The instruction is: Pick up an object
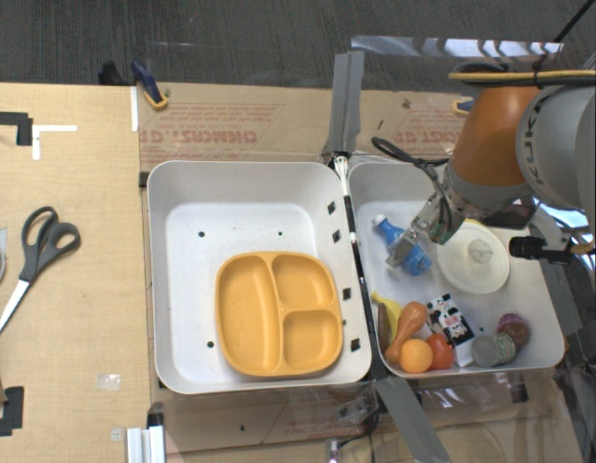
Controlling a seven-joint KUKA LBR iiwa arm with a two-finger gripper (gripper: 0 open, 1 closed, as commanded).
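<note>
In the right bin (539,355), a small blue bottle (387,231) with a white cap lies near the left wall. My gripper (410,247) hangs low right over the bottle's middle and covers part of it; blue shows on both sides of it. A round white lid (477,258) lies just to the right of the gripper. At the bin's front sit a tan gourd-shaped toy (406,320), an orange ball (415,356), a black-and-white cow toy (449,317) and a grey disc (489,349).
The left bin (182,220) holds a yellow divided plate (279,313). A thin wall (348,249) separates the two bins, close to the bottle. Scissors (38,249) lie on the bench at the far left. The arm's orange band (491,138) hangs over the right bin's back.
</note>
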